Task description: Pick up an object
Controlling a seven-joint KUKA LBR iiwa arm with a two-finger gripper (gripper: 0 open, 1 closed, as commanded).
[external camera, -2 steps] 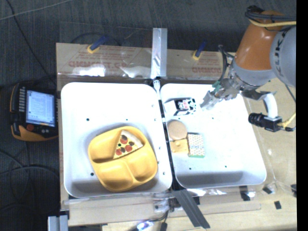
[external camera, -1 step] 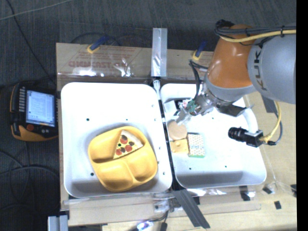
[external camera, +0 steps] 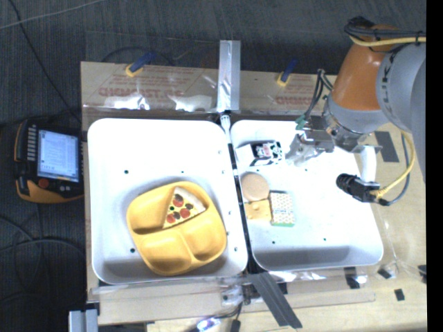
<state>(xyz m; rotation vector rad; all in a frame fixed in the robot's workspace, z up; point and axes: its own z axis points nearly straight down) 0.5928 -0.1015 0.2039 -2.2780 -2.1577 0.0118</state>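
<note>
1. The arm (external camera: 377, 75) comes in from the upper right, its orange band above the wrist, and bends down over the far right part of the right bin (external camera: 325, 244).
2. The gripper (external camera: 304, 147) hangs low at the end of the arm, just right of a small black-and-white object (external camera: 265, 151) lying near the bin's far left corner.
3. Whether the fingers are wide or narrow cannot be told; they blur into the wrist hardware, and nothing seems to lie between them.
4. Nearer in the same bin lie a round tan piece (external camera: 253, 185), a flat tan piece (external camera: 257, 209) and a pale patterned block (external camera: 282, 208), close together.
5. The left bin (external camera: 111, 151) holds a yellow divided tray (external camera: 176, 230) with a pizza slice (external camera: 183, 206) in its far compartment.
6. A handheld pendant (external camera: 52, 161) rests left of the desk.
</note>
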